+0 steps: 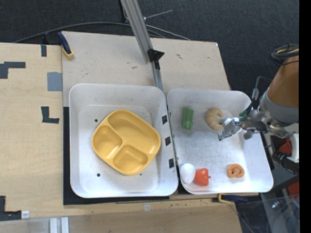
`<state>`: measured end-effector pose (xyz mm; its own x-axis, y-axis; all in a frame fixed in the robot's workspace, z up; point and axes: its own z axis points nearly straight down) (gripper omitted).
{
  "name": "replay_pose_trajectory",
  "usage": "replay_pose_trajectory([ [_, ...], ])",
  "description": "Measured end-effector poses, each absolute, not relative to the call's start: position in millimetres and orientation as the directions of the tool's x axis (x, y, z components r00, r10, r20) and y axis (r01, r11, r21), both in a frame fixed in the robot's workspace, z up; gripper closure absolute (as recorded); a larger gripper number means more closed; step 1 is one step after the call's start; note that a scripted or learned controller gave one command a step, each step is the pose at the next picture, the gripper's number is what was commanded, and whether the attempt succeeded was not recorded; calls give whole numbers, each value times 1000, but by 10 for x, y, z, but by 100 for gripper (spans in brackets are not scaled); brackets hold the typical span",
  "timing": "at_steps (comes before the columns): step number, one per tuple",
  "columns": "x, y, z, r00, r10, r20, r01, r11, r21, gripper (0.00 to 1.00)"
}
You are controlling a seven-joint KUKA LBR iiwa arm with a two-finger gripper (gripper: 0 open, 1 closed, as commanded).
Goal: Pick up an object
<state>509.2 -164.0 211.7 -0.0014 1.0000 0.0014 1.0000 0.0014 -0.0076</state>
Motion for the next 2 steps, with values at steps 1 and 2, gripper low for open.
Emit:
replay_pose_trajectory([
  [1, 5074, -1524, 1580, -2, 1000, 2, 1000, 2, -7, 0],
  [2, 5036, -1472, 940, -1, 1000, 2, 1000, 1, -9, 0],
])
